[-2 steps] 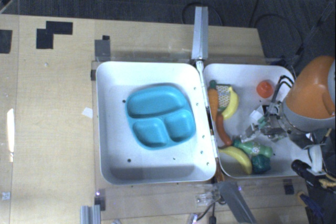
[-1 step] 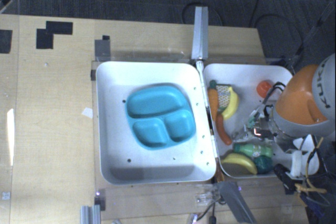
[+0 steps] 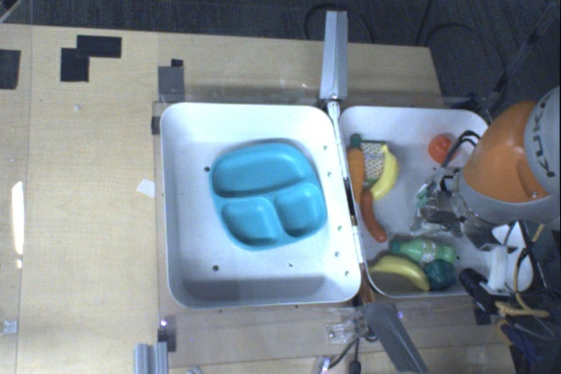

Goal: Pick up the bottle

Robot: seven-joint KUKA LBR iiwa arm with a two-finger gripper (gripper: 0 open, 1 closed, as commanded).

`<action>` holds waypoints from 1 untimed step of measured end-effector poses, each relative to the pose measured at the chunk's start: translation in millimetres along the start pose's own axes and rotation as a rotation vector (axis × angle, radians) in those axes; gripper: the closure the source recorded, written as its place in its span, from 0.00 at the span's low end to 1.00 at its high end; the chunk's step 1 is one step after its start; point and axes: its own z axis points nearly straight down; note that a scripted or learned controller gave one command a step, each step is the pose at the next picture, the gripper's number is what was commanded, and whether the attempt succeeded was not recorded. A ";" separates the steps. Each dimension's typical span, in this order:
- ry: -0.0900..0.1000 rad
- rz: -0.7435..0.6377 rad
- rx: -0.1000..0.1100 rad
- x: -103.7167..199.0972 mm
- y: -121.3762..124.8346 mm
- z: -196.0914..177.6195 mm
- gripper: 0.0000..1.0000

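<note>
The bottle (image 3: 428,252) is lying on its side near the front of the right bin (image 3: 405,125), green and see-through, and I am looking at it from above. It is touching a yellow lemon-shaped toy (image 3: 400,271) in front of it and a dark green thing (image 3: 441,274) beside that. My gripper (image 3: 436,208) is hanging just behind the bottle, and I cannot tell how far its fingers are spread, because the big orange band (image 3: 517,162) of the arm is covering much of it. I do not see anything held in it.

I am thinking the best way is to come straight down over the middle of the bottle, with the fingers across its thin side, so it is not rolling away.

Going big to small: the left bin (image 3: 180,188) is holding a blue tray (image 3: 267,193). In the right bin a banana (image 3: 387,172), a long orange carrot (image 3: 363,197) and a small red ball (image 3: 440,145) are sitting well behind the bottle. The crowded corner is what could be getting in my way.
</note>
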 end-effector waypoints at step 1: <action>-0.003 0.251 0.015 93.4 12.5 -155.7 1.00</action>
